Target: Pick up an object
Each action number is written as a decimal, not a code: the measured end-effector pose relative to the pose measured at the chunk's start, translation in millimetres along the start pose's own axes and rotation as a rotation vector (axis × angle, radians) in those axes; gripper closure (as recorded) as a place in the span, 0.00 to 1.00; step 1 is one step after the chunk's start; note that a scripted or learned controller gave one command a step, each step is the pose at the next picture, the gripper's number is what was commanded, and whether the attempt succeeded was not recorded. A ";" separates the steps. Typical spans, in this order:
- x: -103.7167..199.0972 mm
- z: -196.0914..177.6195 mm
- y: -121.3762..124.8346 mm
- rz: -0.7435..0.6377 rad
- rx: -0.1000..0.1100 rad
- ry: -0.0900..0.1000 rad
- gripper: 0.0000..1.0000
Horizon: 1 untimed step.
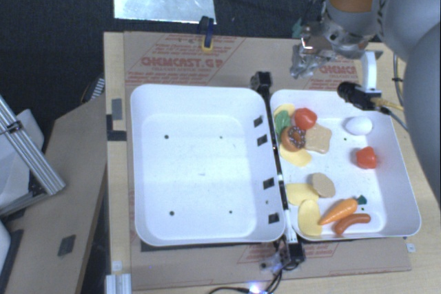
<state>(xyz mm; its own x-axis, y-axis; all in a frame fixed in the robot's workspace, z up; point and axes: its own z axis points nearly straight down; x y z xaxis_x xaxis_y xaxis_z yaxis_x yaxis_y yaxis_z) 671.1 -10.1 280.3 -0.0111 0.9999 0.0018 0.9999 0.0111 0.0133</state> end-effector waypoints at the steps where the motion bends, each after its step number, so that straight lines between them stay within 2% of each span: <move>1: 90.0 67.5 -33.6 0.000 0.018 0.001 1.00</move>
<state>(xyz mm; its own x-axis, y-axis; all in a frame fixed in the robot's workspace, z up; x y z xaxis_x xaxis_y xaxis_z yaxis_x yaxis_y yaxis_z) 637.4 79.6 212.5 -0.0116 0.9999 0.0031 0.9999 0.0116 -0.0048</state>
